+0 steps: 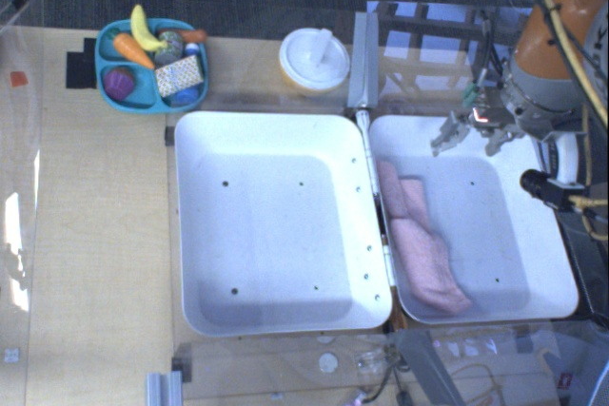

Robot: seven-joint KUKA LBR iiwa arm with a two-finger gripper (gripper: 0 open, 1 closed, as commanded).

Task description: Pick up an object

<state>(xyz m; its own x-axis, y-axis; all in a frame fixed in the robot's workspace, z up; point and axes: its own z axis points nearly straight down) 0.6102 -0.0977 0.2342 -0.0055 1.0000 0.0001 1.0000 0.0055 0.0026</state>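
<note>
Grey-and-orange, your arm (552,43) reaches in from the right, its gripper (473,134) spread wide and holding nothing above the right bin (533,233), apart from the pink cloth (419,242).

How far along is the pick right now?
Done: the arm has reached in, and the gripper is over the back edge of the right bin. In hand: nothing; its fingers are spread with only bin floor between them. Left: move over to the pink cloth, which lies folded along the right bin's left wall, apart from the gripper, then descend, close and lift.
</note>
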